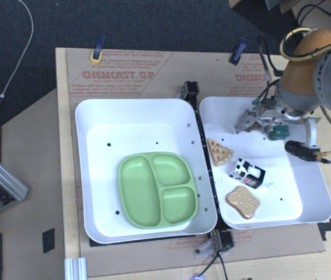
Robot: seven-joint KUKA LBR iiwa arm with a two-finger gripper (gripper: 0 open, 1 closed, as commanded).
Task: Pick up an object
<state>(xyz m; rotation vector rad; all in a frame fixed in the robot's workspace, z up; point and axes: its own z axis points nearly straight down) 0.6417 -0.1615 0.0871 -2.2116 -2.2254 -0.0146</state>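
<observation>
Arm low over the back of the right bin [311,212], with nothing between the fingers.

From the overhead camera, the arm [305,69] bends down from the right with its orange band on top, and the gripper [253,120] sits near the bin's far wall, its jaws spread apart and holding nothing. Nearer the front of this bin lie a waffle piece [219,151], a black-and-white object [247,172] that is hard to identify, and a toast slice [243,201]. A teal part [278,132] beside the gripper is partly hidden. A green plate [156,188] lies in the left bin [95,127].
</observation>
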